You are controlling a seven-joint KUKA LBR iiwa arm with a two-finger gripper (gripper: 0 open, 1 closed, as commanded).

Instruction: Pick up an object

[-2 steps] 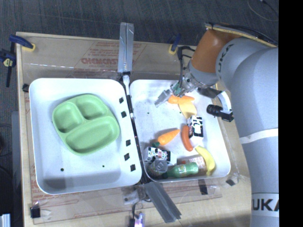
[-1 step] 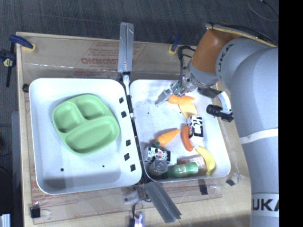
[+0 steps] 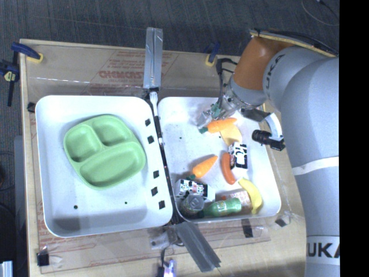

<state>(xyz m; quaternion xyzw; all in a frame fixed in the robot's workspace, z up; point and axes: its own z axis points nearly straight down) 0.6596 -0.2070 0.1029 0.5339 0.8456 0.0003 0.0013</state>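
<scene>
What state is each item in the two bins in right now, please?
Green divided plate: flat in the left bin, nothing on it.
Green bottle: on its side, right bin's near edge.
Banana: lying beside the bottle.
Carrot: lying mid-bin.
Orange toy: lying just under the end effector.

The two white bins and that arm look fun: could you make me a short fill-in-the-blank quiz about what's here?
1. The divided plate in the left bin is coloured ____.
2. The arm's gripper is over the ____ bin.
3. The banana lies in the ____ bin.
4. The band above the arm's wrist is coloured ____.

Missing words: green; right; right; orange
</scene>
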